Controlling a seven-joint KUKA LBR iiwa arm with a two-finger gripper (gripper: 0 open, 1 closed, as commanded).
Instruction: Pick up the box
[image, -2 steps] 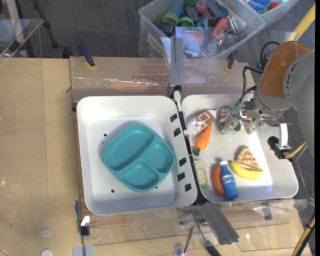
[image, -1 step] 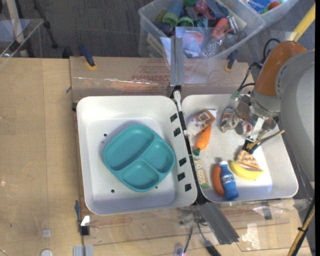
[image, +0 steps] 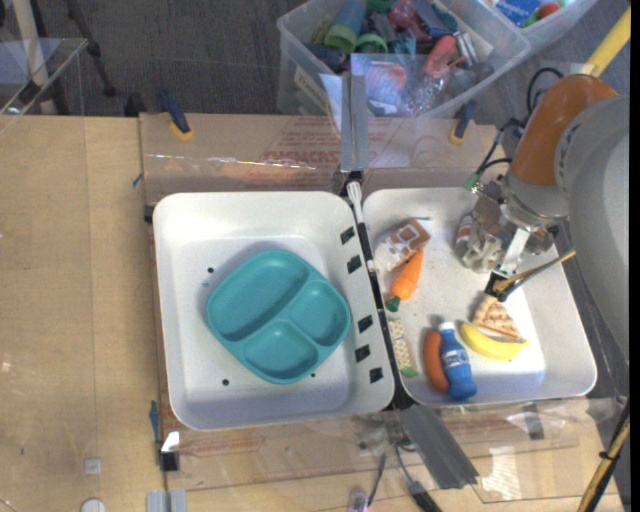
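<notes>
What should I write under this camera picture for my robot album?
Robot gripper hovers over the right bin of toy food, the small box by the carrot; a teal plate fills the left bin.

Small brown box (image: 408, 238) lies flat, right bin's upper-left.

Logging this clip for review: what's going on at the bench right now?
The grey arm's gripper hovers over the back of the right bin, with nothing visibly held. The small brown box lies untouched near the divider, beside a toy carrot. A teal divided plate sits in the left bin.
</notes>
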